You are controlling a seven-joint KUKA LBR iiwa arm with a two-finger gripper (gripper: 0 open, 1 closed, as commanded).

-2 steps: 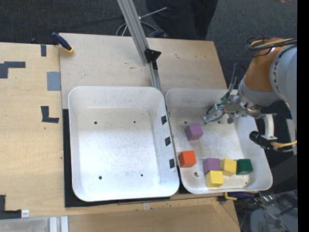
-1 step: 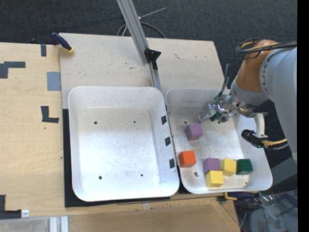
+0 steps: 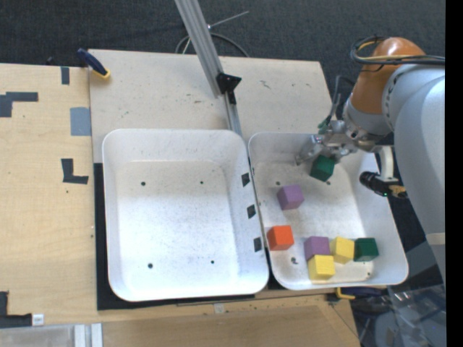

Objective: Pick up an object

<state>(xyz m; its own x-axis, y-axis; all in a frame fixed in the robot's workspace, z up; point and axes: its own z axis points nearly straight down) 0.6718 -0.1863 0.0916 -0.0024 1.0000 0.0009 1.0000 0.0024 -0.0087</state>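
My gripper [image 3: 323, 155] hangs over the upper part of the right bin [image 3: 383, 223], reaching in from the right. A dark green block [image 3: 323, 170] sits between its fingers, tilted, and the gripper is shut on it. The block looks lifted a little off the bin floor. Below it on the floor lies a purple cube [image 3: 290, 196]. An orange cube [image 3: 280, 237] rests near the bin's left wall.
Along the right bin's front edge cluster a second purple cube [image 3: 316, 246], two yellow cubes [image 3: 343, 249] [image 3: 321, 267] and a green cube [image 3: 366, 249]. The left bin [image 3: 116, 194] stands beside it. A metal post [image 3: 202, 35] slants down to the divide.
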